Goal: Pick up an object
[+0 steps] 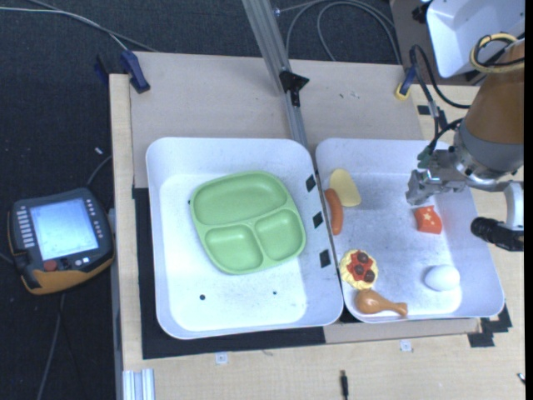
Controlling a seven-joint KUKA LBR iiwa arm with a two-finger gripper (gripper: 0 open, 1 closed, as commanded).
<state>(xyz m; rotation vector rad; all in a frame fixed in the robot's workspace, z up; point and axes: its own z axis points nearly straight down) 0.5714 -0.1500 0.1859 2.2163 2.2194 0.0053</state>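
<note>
Bench (216, 98) carries two bins. Left bin (175, 307) holds a green tray (247, 221). Right bin (483, 294): sausage (335, 211) by the left wall, long axis running near to far; drumstick (380, 304) pointing right; pizza (359, 267); egg (440, 277); red piece (428, 220). Gripper (423, 187) hangs just above the red piece; finger state cannot be told.
</note>
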